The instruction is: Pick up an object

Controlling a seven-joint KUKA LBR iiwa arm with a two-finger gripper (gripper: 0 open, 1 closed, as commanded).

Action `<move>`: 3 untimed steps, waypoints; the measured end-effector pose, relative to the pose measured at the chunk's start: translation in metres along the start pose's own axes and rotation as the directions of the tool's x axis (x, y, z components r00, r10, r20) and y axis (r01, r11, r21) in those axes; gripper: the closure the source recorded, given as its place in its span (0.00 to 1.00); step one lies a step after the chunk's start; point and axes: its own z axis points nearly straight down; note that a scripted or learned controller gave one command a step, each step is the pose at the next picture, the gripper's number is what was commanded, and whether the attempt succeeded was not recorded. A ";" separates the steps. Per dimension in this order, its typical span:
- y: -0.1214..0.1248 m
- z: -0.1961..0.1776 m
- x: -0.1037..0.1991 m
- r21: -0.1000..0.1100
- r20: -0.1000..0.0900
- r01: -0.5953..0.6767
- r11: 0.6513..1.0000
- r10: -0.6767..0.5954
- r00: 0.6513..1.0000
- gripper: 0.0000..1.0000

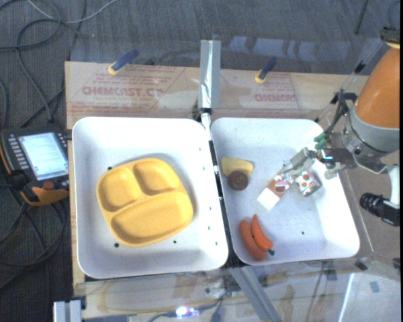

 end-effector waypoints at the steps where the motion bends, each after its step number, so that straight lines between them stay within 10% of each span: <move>1: -0.029 0.142 0.015 0.003 -0.001 -0.162 0.987 0.162 0.987 0.00; 2: -0.026 0.180 0.033 -0.009 0.005 0.058 0.998 -0.058 0.998 0.00; 3: -0.024 0.170 0.034 -0.014 0.005 0.059 0.998 -0.059 0.998 1.00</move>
